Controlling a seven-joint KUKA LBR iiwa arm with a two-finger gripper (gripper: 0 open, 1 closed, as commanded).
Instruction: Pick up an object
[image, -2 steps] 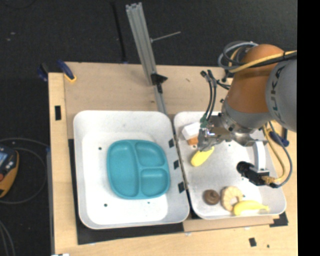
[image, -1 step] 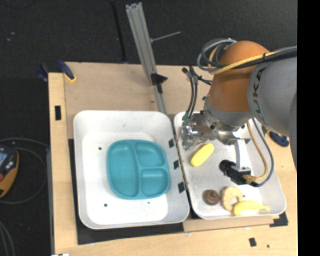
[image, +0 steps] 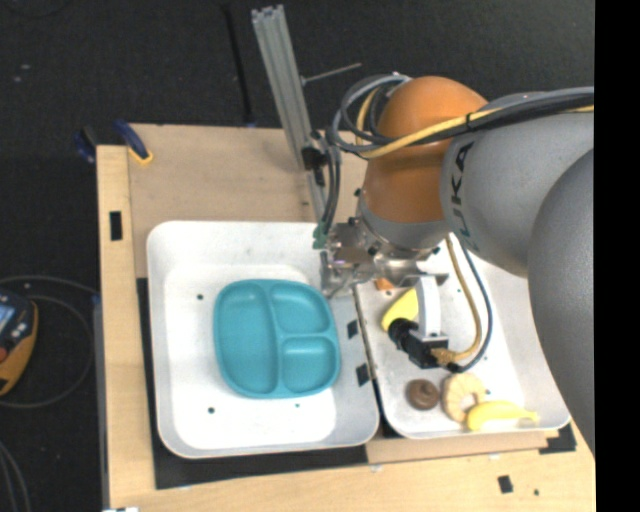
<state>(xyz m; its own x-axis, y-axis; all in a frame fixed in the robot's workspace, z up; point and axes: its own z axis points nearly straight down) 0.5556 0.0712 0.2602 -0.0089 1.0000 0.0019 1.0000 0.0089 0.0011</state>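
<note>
Brown round piece (image: 423, 393) is sitting in the near part of the right bin (image: 508, 352), and you are seeing a pale round piece (image: 459, 396) just to its right, touching or nearly touching, can't tell which. You are also getting a yellow curved piece (image: 503, 414) lying along the near rim of that bin, right of the pale one and meeting its near edge. A yellow lump (image: 399, 304) is showing farther back in the same bin, toward its left side, well apart from the three near pieces. The arm (image: 520, 180) is reaching in from the right and covering the far half of the right bin, its orange band (image: 420, 150) sitting above the wrist. The gripper (image: 372, 272) is hanging low over the far-left part of the right bin, close to the wall shared by the two bins and just beside the yellow lump. You are not getting a clear look underneath it, so open or closed can't be told, and contact with the lump can't be told either. The left bin (image: 165, 300) is holding a teal divided plate (image: 275, 337), which is lying flat in the middle. Both bins are resting on the tan bench (image: 200, 180), and a metal post (image: 285, 90) is rising from its far edge.
</note>
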